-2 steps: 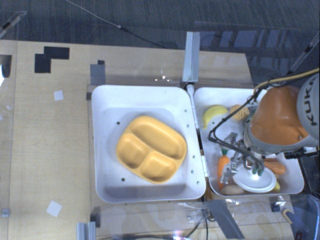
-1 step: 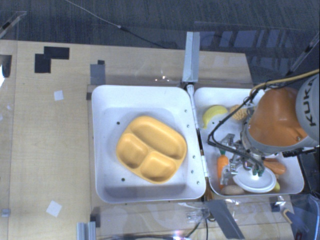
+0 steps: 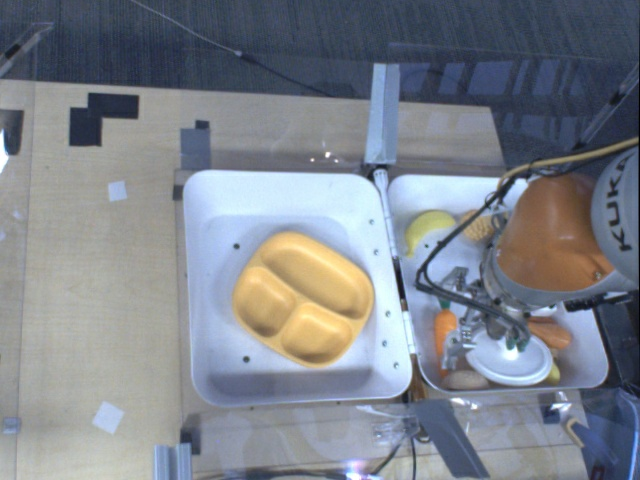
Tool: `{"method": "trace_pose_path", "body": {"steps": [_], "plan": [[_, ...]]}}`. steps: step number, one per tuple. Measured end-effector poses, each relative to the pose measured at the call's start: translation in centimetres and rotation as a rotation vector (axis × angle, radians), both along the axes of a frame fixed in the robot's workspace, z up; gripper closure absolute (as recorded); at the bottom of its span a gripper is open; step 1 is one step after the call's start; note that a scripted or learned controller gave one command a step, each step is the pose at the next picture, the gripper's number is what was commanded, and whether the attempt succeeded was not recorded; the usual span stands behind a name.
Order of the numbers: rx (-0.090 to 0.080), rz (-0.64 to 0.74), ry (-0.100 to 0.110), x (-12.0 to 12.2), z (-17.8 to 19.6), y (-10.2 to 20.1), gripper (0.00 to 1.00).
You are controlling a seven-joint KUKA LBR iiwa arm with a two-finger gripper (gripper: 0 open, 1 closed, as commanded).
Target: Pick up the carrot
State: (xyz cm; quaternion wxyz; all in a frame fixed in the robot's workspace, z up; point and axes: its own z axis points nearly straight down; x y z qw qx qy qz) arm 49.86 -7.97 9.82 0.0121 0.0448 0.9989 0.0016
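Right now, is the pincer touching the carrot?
Cannot tell. In the camera view the pincer hangs right beside the carrot in the right bin, their outlines meeting, but the slanted view shows neither contact nor gap plainly.

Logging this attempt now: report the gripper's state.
Two-finger gripper: cannot be told; it is low in the right white bin, beside the small orange carrot.

glossy yellow plastic tray [image 3: 303, 297], pale wood bench [image 3: 90, 298]
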Motion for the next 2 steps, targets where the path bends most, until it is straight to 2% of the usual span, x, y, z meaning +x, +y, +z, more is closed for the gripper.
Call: {"method": "trace_pose_path", "body": {"steps": [1, 2], "plan": [[0.000, 0.014, 0.004, 1.1, -0.1, -0.1, 0.00], [-0.001, 0.020, -0.011, 1.6, 1.2, 0.1, 1.00]]}}
